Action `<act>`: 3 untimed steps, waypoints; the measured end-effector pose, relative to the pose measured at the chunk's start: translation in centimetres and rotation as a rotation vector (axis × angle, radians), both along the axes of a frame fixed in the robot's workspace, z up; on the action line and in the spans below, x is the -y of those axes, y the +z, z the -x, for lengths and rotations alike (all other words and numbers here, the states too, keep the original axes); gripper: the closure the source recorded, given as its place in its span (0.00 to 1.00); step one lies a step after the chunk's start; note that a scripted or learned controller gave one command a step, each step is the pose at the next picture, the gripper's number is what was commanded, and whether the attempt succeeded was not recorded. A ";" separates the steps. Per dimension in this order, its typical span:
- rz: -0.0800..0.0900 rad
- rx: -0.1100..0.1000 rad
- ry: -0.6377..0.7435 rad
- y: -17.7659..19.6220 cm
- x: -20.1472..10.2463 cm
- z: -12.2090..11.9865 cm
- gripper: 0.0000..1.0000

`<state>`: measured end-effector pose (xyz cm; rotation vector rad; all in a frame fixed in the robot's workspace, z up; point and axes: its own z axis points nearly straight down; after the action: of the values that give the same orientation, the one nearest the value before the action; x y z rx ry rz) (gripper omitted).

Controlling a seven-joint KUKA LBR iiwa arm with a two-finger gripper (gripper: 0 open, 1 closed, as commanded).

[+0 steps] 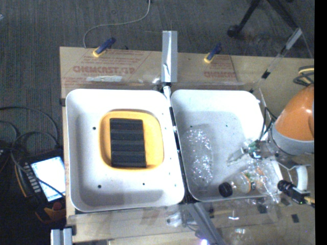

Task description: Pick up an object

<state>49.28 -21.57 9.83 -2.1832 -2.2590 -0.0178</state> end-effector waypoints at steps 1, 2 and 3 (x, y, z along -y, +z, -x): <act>-0.001 -0.013 -0.094 1.3 0.1 -3.5 0.00; 0.011 -0.009 -0.140 18.4 -1.6 -0.4 0.00; 0.006 -0.012 -0.110 2.9 -0.4 1.0 0.00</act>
<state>48.31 -21.21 12.70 -2.3016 -2.1323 0.0024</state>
